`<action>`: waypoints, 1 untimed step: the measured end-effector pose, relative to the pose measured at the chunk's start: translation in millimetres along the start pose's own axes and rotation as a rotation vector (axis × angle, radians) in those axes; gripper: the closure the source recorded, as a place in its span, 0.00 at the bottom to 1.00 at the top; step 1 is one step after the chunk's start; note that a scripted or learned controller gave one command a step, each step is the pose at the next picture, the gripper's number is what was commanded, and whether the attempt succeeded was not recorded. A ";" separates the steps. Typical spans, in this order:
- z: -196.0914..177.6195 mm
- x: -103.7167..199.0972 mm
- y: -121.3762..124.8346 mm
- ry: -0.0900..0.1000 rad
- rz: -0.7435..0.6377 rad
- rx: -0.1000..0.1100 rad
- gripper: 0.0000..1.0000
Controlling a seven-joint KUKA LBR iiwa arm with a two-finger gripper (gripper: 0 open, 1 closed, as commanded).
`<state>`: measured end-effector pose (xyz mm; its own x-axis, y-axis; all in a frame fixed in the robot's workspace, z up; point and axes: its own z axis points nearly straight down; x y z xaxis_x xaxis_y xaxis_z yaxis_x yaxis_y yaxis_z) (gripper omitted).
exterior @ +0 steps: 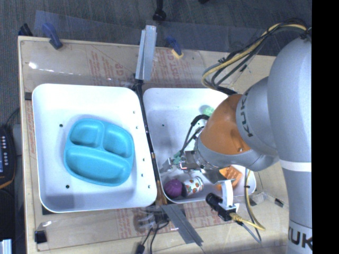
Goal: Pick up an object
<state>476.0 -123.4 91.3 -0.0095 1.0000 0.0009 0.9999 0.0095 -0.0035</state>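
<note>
The arm (249, 126) reaches in from 3 o'clock and bends low over the right bin (164, 115), its gripper (179, 162) hanging near the bin's lower edge. Whether it is open or closed cannot be told from this angle, since the wrist and cabling mask the tips.

Just beyond the gripper, toward 6 o'clock, lie the nearest candidates: a purple ball (173, 187) and, touching it on the 3 o'clock side, a small patterned jar (194, 185), both resting on the bin floor. An orange item (231, 172) peeks out under the arm at 3 o'clock of the jar, and a green item (206, 110) sits near the bin's upper side at 12 o'clock. The left bin (47, 105) carries a blue divided tray (99, 151).

By the look of it, the pick is not done: nothing is seen raised off the bin floor. The arm appears to be at the approach or grasp stage; closing on an object and lifting it clear remain.
</note>
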 end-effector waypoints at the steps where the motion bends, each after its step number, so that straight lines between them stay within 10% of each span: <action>1: -9.4 -0.1 -0.4 0.001 -0.003 0.003 1.00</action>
<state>475.6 -123.5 100.7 -0.0120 0.9999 0.0019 0.9999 0.0120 -0.0063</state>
